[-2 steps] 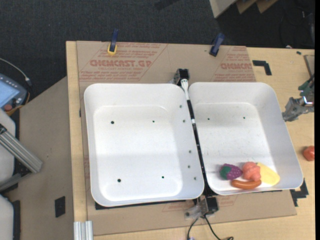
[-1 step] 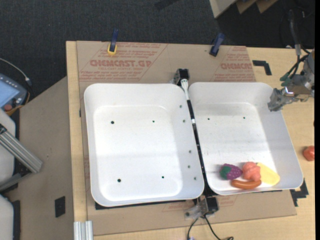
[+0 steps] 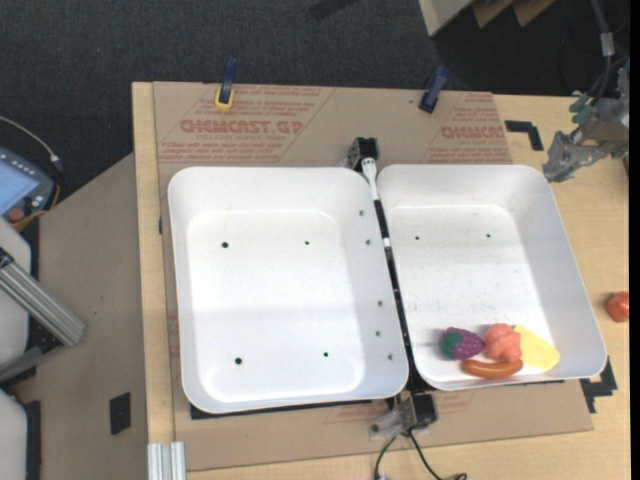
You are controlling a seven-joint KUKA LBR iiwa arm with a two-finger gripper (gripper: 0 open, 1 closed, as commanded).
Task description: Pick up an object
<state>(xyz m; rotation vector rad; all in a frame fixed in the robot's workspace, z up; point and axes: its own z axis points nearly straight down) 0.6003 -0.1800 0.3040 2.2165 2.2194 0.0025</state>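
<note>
Several toy foods lie huddled in the front corner of the right bin (image 3: 470, 208): a purple bunch of grapes (image 3: 462, 343), a salmon-coloured lump (image 3: 503, 340), a yellow piece (image 3: 540, 352) and an orange-red sausage shape (image 3: 492, 368) along the front wall. My gripper (image 3: 562, 154) hangs at the far right, above the bench just outside the right bin's back right corner. It is well away from the toys, and nothing shows in it.
The left bin (image 3: 270, 288) sits beside the right one, with a black strip (image 3: 385, 258) between them. A small orange object (image 3: 619, 307) lies on the bench right of the right bin. Two clamps (image 3: 227, 86) (image 3: 434, 88) hold the cardboard's back edge.
</note>
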